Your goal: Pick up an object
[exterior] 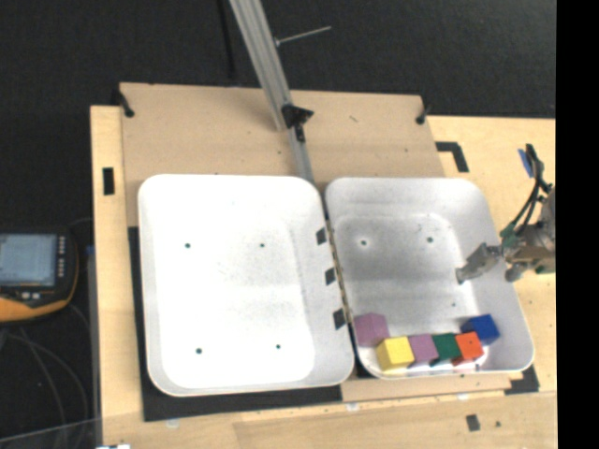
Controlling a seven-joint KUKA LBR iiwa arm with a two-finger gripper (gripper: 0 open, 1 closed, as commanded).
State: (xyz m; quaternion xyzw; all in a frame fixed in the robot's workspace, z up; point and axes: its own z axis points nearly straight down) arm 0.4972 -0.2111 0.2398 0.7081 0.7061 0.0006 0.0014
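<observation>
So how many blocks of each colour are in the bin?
Purple blocks: 2
Yellow block: 1
Green block: 1
Orange block: 1
Blue block: 1
Total: 6, all in the right bin.

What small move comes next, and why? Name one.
Probably bring the tool toward the camera along the right bin until it is above the blue block. The blocks sit bunched in the bin's near corner, and the tool is at the right rim, beyond them.
</observation>
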